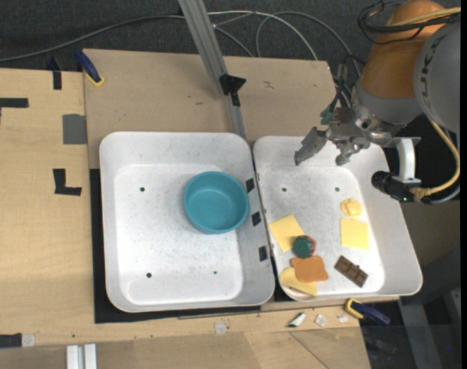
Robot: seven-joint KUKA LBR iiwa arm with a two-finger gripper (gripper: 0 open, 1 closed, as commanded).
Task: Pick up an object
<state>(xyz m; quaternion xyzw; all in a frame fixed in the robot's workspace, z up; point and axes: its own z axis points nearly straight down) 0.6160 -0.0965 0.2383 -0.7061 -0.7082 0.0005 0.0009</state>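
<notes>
Task not begun: the two-finger metal gripper (325,154) hangs above the right shallow white bin (395,283), fingers apart, empty. The small brown chocolate-like block (350,270) lies untouched.

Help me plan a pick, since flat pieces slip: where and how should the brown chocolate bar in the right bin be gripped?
Grip the chocolate bar across its narrow width, coming straight down from above. It lies flat and slanted on the right bin floor, apart from the yellow square and the orange piece, so both long edges look free. The gripper, jaws open, would probably need turning to match the slant.
</notes>
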